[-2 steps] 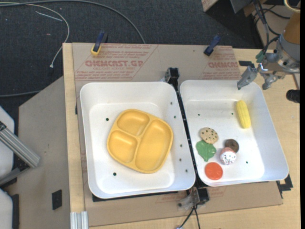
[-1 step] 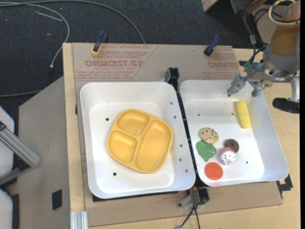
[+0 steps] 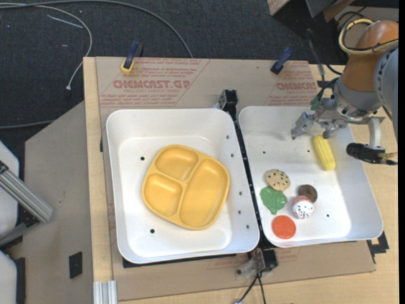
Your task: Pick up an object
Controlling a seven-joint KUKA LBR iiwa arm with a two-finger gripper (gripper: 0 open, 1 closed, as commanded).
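The right bin [image 3: 354,198] holds a yellow corn cob [image 3: 324,152], a chocolate-chip cookie [image 3: 276,179], a green leafy piece [image 3: 273,199], a brown doughnut [image 3: 307,192], a small white piece with red dots [image 3: 302,208] and a red disc [image 3: 284,227]. My gripper [image 3: 314,129] hangs over the far part of this bin, just beyond the corn cob's upper end. Its fingers stand apart and open with nothing between them.
A yellow divided plate [image 3: 185,185] lies in the left bin [image 3: 120,170]. The arm's grey wrist and orange band [image 3: 367,62] reach in over the right bin's far right corner. A black clip [image 3: 228,99] sits where the two bins meet at the back.
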